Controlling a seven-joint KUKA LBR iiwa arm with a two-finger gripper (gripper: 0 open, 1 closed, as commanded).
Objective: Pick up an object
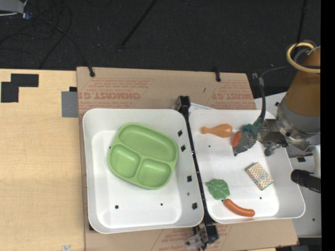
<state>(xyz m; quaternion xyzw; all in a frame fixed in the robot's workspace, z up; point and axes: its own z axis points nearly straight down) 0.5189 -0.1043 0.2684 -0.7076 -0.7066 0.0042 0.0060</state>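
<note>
A robotics lab: white bins (136, 224) on a cardboard-covered bench (157, 88), loose cables (57, 30) behind.

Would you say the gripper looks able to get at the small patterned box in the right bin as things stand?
Probably yes. The patterned box lies flat by itself on the right bin's floor, apart from the other items, and the gripper hangs just above-left of it with nothing in between.

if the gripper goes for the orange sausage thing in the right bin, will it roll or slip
Probably somewhat. The sausage looks long, rounded and glossy, so it may roll sideways or slip from a pinch. Its slight curve could limit rolling. It lies close to the right bin's front wall, beside the green leaf, so a push might wedge it there.
</note>
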